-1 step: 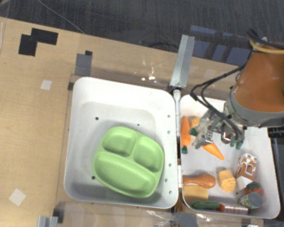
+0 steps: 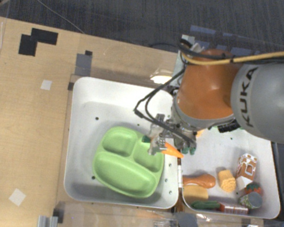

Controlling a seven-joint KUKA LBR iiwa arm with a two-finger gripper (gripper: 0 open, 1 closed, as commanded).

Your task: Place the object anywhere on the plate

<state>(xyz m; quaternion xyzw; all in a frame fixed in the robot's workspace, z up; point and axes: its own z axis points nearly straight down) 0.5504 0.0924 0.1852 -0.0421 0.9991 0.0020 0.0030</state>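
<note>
From above, the grey arm comes in from the right of the frame, its orange band big and round near the top centre, black cables looping off its left side. Below the band the gripper hangs right of centre, over the seam between the two white bins, and there is a small orange object, carrot-like, sitting at its tip; it looks pinched between the fingers, narrow grip, though the metalwork crowds the spot and the contact is hard to read cleanly. The orange piece pokes out to the right of the fingers, just above the upper right corner of the green plate. That plate is a divided one, lying tilted in the left bin, filling its lower middle, with two small sections on top and one long section below. The carrot piece is just at the plate's edge, beside its upper right compartment; I cannot tell whether it touches. Over in the right bin, lower right of the frame, a cluster of toy foods: a brown sausage shape, a yellow chunk, a white and brown patterned piece, a red and green stick along the bottom wall. Pale wooden bench spreads across the left.
</note>
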